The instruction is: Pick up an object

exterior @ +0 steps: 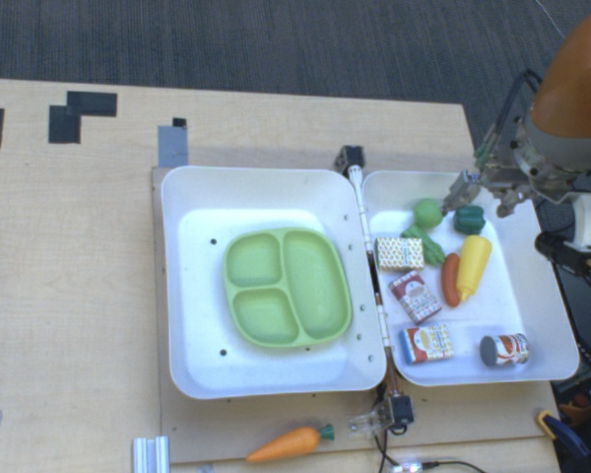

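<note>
The gripper [470, 198] hung over the far edge of the right bin [547, 363], just above a dark green toy [469, 219], and whether it was gripping or loose could not be told. Nothing looked lifted yet, so the pick seemed not done. The green ball [426, 212], the yellow toy [472, 262], the small boxes [415, 297] and the can [505, 350] all lay in that bin, and the green plate [287, 287] sat in the left bin [192, 264].

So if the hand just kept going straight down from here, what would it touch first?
Most likely the dark green toy just under the hand in the right bin, though depth is hard to judge from this slanted view.
</note>
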Controlling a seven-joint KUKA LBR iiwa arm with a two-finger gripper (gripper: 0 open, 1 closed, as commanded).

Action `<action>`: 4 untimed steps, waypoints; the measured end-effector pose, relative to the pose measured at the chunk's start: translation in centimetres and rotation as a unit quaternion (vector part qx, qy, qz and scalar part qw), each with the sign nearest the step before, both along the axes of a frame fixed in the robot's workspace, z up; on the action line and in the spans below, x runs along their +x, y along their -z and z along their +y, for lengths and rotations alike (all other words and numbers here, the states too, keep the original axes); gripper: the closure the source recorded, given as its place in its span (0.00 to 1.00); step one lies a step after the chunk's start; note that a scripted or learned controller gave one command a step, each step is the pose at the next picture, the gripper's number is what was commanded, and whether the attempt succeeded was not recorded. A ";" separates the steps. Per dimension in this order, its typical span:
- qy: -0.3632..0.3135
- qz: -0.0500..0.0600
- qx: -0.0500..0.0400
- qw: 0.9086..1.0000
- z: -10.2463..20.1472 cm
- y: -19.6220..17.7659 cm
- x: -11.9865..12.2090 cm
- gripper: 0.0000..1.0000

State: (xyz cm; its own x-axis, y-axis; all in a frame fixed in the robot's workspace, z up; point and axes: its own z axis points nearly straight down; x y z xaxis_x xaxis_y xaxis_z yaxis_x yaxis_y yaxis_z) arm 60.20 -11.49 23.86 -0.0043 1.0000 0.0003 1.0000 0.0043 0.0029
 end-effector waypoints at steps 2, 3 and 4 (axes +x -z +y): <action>0.000 -0.003 0.000 1.000 -1.5 12.2 2.0 1.00; 0.000 -0.002 0.000 1.000 -1.5 12.2 2.0 0.00; 0.003 -0.008 -0.002 1.000 1.6 14.8 -2.9 0.00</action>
